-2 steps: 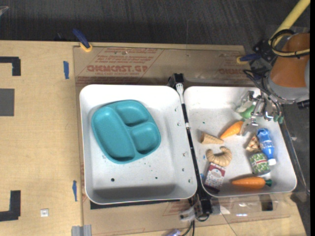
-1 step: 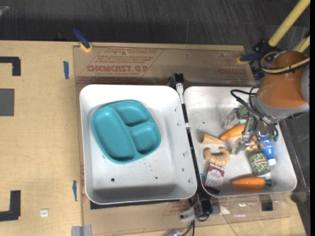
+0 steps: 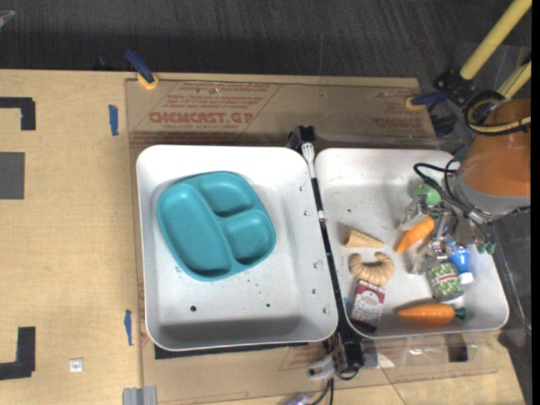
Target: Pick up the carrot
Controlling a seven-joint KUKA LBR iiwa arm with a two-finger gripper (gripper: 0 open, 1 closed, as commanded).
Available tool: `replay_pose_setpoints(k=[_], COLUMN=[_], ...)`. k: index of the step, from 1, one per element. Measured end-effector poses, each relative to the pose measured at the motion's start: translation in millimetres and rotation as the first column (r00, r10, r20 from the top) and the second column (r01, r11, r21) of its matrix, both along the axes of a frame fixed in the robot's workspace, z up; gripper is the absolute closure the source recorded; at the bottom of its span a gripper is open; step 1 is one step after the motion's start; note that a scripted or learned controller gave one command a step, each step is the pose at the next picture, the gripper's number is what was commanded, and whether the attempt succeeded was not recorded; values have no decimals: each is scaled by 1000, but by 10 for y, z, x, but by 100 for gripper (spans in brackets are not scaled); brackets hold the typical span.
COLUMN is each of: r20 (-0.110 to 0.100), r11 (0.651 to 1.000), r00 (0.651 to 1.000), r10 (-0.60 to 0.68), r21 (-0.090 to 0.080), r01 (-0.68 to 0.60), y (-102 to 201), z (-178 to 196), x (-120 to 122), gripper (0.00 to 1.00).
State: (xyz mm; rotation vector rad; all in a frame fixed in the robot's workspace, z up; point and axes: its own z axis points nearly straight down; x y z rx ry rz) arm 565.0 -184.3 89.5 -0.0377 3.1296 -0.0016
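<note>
Gripper [image 3: 432,236] hung at the right bin's [image 3: 371,169] three o'clock edge; its grip state was unreadable. One carrot [image 3: 427,313] (another [image 3: 414,234] beside the gripper) lay at five o'clock, hugging the rim.

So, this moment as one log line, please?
arm: over right bin | gripper: next to orange item | carrot: lying in bin, apart from gripper | grasp: unconfirmed
</note>
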Motion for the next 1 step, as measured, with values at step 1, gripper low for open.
replay_pose_setpoints(k=[1], r20=[1], r11=[998], r00=[998], r10=[-56], r21=[0], r01=[56], y=[111], z=[5], x=[-427], gripper=[0])
